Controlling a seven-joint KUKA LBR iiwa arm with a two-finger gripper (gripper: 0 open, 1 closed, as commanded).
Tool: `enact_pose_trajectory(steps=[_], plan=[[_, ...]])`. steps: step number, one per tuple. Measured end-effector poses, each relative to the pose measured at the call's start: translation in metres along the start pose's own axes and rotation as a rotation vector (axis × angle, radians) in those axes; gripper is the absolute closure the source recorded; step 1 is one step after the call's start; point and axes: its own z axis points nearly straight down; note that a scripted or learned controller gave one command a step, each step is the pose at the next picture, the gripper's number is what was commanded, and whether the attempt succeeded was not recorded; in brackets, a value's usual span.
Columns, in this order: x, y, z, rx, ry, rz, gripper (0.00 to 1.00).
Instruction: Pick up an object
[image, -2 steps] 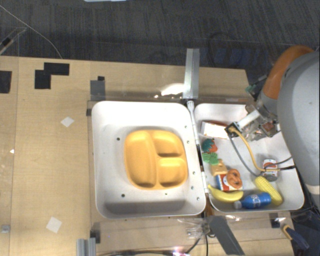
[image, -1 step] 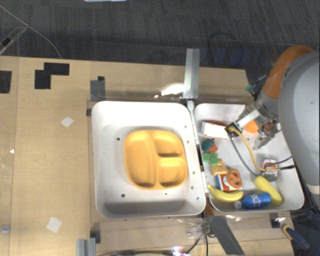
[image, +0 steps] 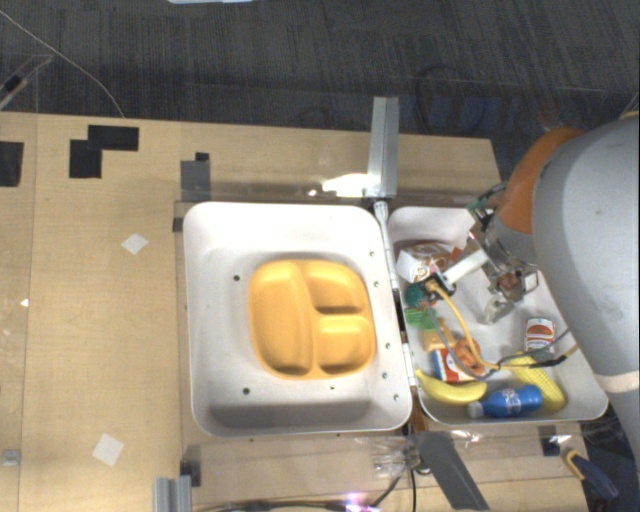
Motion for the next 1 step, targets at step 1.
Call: enact_pose_trajectory(steps=[1], plan=[[-0.027,0.0135,-0.0003,0.001,0.002,0.144,0.0]])
